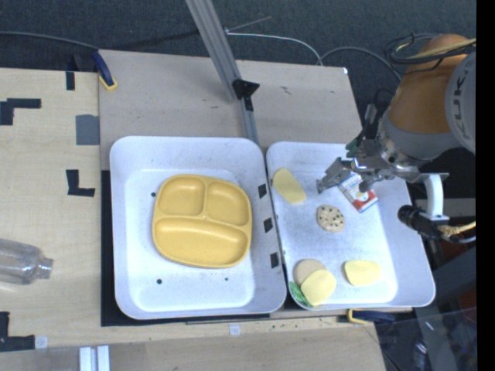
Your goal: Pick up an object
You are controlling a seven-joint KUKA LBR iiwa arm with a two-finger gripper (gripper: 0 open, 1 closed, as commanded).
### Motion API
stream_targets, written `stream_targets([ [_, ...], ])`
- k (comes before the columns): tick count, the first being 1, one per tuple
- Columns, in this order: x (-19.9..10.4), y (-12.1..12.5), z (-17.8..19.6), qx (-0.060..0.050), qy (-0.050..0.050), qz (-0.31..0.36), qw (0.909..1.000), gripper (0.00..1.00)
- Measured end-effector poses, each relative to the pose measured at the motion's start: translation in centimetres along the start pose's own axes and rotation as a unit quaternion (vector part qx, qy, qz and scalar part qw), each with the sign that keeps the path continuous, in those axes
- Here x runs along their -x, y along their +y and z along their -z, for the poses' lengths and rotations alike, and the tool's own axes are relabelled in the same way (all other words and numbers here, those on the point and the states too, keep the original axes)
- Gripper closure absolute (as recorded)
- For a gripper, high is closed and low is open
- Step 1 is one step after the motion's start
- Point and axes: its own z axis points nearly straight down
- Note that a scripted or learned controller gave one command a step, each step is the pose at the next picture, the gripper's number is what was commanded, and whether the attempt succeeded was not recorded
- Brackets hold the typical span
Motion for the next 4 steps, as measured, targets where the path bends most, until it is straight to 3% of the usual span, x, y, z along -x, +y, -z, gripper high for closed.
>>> stream_targets([
  [1,-0.1,0.0,1.0,0.000,0.001,0.001,1.0000,1.00],
  [3,-0.4,0.1,2.8,-0.001,0.003,0.004,1.0000,1.00],
  [4,1.3,-0.4,-2.4,-0.002,-0.001,-0.002,1.0000,1.00],
])
